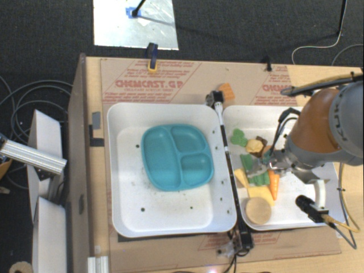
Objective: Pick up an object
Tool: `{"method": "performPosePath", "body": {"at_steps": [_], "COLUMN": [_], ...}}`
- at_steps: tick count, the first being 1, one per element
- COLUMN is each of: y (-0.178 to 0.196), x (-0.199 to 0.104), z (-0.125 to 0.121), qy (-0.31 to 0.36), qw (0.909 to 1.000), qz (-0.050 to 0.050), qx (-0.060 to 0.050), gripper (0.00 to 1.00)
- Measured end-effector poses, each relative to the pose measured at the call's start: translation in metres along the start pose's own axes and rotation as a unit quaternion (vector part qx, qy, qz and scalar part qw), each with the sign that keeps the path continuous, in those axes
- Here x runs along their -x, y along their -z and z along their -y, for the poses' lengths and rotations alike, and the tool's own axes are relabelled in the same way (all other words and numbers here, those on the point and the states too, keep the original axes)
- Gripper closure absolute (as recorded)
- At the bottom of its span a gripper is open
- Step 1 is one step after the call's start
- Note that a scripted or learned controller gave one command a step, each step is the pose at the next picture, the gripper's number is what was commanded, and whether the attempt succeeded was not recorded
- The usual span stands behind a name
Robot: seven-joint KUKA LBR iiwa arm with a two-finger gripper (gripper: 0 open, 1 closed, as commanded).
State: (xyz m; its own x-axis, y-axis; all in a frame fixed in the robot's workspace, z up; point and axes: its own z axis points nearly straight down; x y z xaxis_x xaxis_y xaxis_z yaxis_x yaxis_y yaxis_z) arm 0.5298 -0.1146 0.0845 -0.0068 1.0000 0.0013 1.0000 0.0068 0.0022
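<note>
While the far left of the desk (91,152) shows only its bare wooden edge, the action starts at the left shallow white bin (128,209), and sitting square in its middle is a turquoise plastic plate with three compartments (177,157), lying flat. Moving right, a thin black divider rail (226,152) runs between the two bins, with a small orange block (226,91) perched at its far end on the printed cardboard sheet (170,78).

Now into the right shallow white bin (256,111), and this is where things get crowded. At the top of the pile sits a small green leafy toy piece (237,137), and just beside it a brown and cream chunk (256,146). Below that lies a green toy vegetable (254,171), a pale yellow wedge (241,178) touching its left side, and an orange toy carrot (273,185) leaning along its right. Nearest the front wall rests a round tan disc (259,210).

And over that cluster comes the grey arm with its orange band (319,124), reaching in from the right. Its tool (267,165) is down low among the pieces, right at the green vegetable and the carrot's top, but whether it is spread or closed, I cannot tell, and nothing is visibly gripped. A black-tipped white fitting (311,203) juts out below the wrist.
</note>
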Motion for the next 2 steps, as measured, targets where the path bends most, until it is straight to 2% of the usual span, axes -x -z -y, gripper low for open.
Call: {"method": "performPosePath", "body": {"at_steps": [1,2], "y": [0.013,0.106], "x": [0.003,-0.069], "z": [-0.003,-0.072], "qy": [-0.001,0.003], "qw": [1.0000,1.0000], "qz": [0.000,0.000], "qx": [0.003,0.006], "gripper": [1.00,1.00]}}
